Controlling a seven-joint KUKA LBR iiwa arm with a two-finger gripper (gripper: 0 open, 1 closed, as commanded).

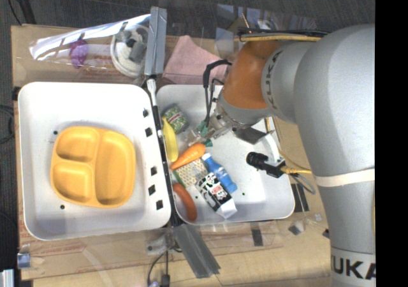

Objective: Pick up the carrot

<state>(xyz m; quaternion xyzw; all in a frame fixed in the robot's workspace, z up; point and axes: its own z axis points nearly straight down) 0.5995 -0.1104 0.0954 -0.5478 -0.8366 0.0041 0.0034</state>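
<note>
Jaws: cannot tell whether they are spread or pressed together. The grey wrist and orange band of the arm point(331, 107) cover them from above. Just a small dark tip of the gripper point(210, 130) pokes out over the right bin point(271, 206).
Carrot: the orange carrot point(189, 155) lies in the right bin just below and slightly left of the jaws. It is slanted, with its upper end pointing toward them. Whether the gripper touches it is too hard to make out.
Left of the jaws: a green packet point(174, 117) with markings too small to read. Below it, a yellow curved piece point(169, 140) lies along the bin's left wall.
Below the jaws: beyond the carrot, a blue-and-white container point(217, 175) touches a black-and-white patterned carton point(215, 192). Left of these sits a speckled item point(187, 176), partly covered and hard to identify. A reddish-brown oval point(185, 201) lies by the bin's lower left corner.
Far left of the jaws: the left bin point(32, 215) holds 1 yellow plate point(92, 164) with 3 compartments.
Above and left of the jaws, outside the 2 bins: a pink cloth point(185, 59), partly hidden by the arm. Near it is a clear plastic bag point(95, 40) with a blurred purple item point(78, 55) inside.
Arm: cut off at the right and bottom of the view.
</note>
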